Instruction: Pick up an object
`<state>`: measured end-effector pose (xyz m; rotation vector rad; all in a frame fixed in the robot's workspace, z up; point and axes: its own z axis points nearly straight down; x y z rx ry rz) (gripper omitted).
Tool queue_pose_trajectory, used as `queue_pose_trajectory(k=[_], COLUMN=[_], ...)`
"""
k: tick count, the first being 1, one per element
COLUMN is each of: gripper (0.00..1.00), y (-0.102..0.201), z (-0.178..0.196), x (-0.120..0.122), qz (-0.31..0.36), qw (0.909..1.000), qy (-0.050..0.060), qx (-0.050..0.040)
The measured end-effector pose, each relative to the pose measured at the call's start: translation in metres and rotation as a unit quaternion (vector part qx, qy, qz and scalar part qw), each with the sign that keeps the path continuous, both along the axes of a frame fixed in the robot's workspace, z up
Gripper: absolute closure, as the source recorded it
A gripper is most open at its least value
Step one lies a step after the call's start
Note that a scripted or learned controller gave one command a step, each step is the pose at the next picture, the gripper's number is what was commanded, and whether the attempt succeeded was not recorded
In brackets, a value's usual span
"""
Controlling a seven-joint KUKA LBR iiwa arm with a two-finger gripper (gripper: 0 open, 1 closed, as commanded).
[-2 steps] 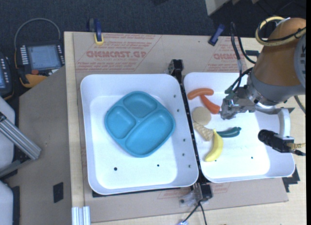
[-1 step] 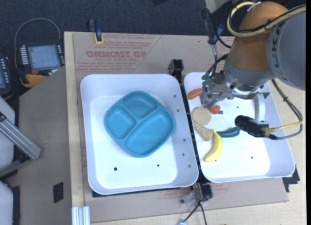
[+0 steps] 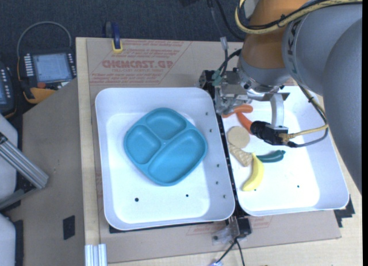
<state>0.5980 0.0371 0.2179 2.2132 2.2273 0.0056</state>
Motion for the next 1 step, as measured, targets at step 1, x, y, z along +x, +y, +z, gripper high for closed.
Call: queue_pose_trajectory(k=[1], gripper=[1.0], y=[0.0518], z=[0.0139], x=[0.0167], qz=[0.0], qw=[1.0], qy=[0.0], qx=[0.0002])
